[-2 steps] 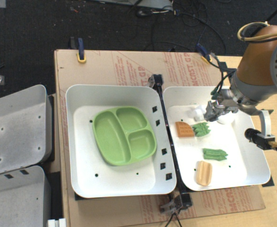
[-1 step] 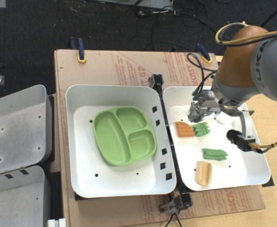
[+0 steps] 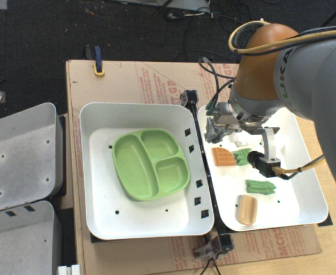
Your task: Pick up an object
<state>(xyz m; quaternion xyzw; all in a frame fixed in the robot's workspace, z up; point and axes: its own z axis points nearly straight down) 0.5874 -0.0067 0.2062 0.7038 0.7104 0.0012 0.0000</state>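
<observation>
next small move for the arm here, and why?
Probably lower straight down. The gripper hovers in the right bin over a white item, beside the orange block and green piece; nothing visibly sits between its fingers.

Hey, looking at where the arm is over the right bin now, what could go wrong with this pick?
1. The orange block, a green piece and a white item lie close together under the pincer, so it may nudge one while going for another.
2. The pincer hangs near the divider wall between the bins and might clip it on descent.
3. The loose cable trails over the bin and could drag the green piece below.
</observation>
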